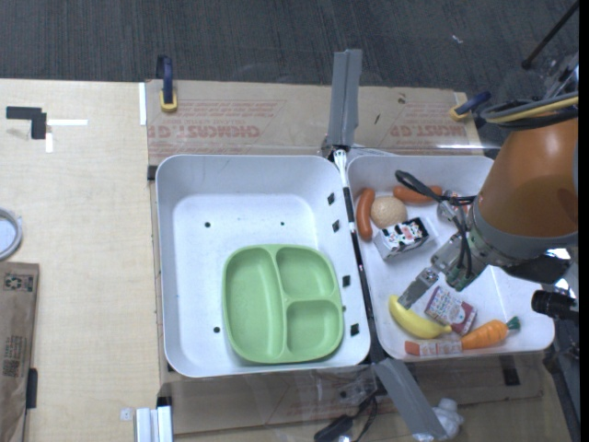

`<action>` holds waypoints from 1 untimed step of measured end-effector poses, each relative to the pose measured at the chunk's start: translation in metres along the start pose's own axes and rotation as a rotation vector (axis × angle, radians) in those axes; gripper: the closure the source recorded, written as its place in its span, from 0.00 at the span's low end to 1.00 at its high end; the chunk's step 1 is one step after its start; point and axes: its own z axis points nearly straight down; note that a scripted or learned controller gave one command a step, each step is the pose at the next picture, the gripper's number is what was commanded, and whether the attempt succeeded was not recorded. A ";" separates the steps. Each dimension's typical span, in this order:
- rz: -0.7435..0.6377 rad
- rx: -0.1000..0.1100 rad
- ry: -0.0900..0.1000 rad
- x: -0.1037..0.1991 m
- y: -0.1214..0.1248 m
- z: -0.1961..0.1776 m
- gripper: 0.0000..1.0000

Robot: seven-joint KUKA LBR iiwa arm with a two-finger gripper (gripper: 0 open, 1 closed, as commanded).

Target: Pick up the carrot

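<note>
Arm poised over the right bin, carrot not yet taken.

Taking the right bin (pixel 543 334) as the landmark and working from its near edge back: the carrot (pixel 485 335) lies along the near wall toward the bin's right corner, green top pointing right, with a banana (pixel 411 317) just to its left and a small red packet (pixel 451 309) between them and slightly behind. Just beyond these, near the bin's middle, hangs the gripper (pixel 442 270); whether its claw is open or closed cannot be told from here, and nothing is seen held. Farther back sit a black-and-white carton (pixel 403 236), a pale round item (pixel 388 212) and a sausage (pixel 365 214). This looks like the approach step; the next move calls for shifting toward the near-right corner and descending over the carrot.
</note>
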 end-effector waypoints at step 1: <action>-0.164 -0.002 -0.003 -0.051 0.056 0.000 0.00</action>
